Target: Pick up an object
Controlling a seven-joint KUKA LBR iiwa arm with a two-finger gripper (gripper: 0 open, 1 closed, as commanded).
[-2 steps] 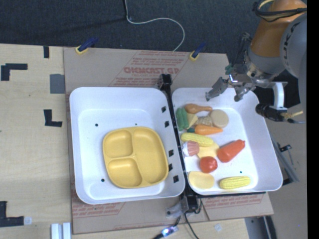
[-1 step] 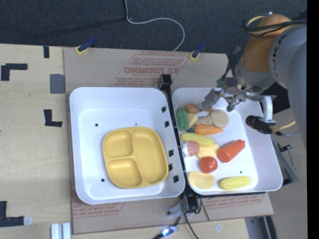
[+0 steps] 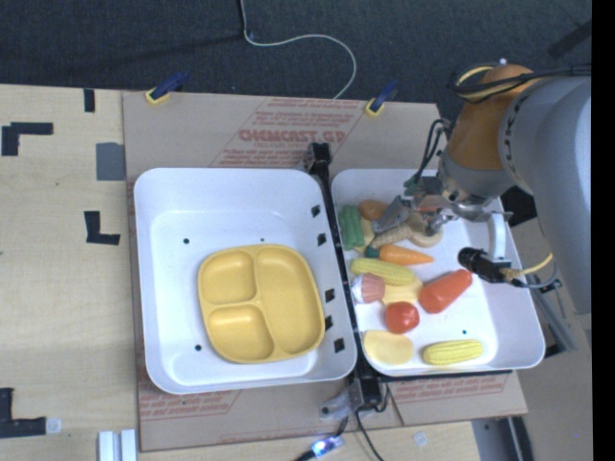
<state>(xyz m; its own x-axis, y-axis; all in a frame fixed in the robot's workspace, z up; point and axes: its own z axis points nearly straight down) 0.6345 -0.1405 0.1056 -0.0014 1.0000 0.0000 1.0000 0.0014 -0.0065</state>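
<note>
two white bins sit side by side; my gripper (image 3: 402, 219) hangs low in the right bin (image 3: 509, 329), over toy food: a carrot (image 3: 405, 254), corn cob (image 3: 453, 352), tomato (image 3: 402, 316). whether my jaws are closed, i cannot tell. left bin (image 3: 168, 257) holds a yellow divided plate (image 3: 259, 303).

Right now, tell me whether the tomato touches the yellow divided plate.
Apart. The camera view shows the tomato in the right bin and the yellow divided plate in the left bin, with the bin walls between them.
</note>
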